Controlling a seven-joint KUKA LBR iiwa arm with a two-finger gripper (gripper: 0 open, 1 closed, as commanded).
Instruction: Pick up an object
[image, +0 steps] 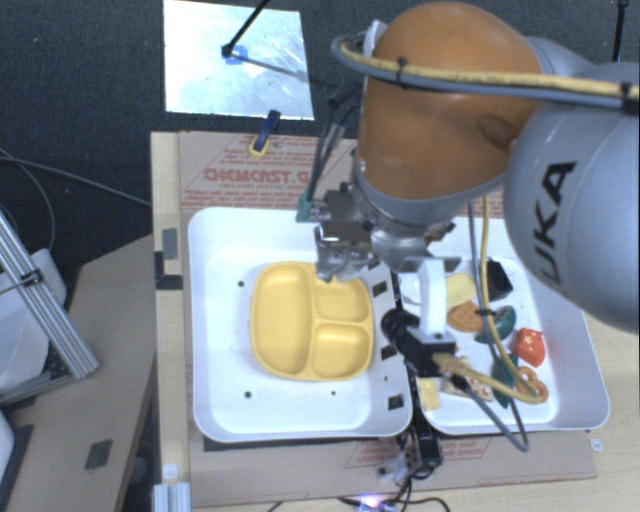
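A yellow divided plate (308, 322) lies in the left white bin (220, 400). My gripper (337, 264) hangs over the plate's far right rim, close to it or touching it; nothing shows between its fingers. The right bin (580, 395) holds several small things: a pale yellow block (459, 290), a black wedge (496, 278), an orange piece (465, 318), a teal piece (504, 322), a red piece (530, 346) and a golden pretzel-shaped thing (502, 386). The arm's big orange and grey body hides the far part of the right bin.
Both bins rest on a cardboard sheet (230, 175). A small blue and yellow tool (265, 133) lies on the cardboard's far edge. Behind it is a shiny foil sheet (238, 55). An aluminium frame (40, 310) stands at the left.
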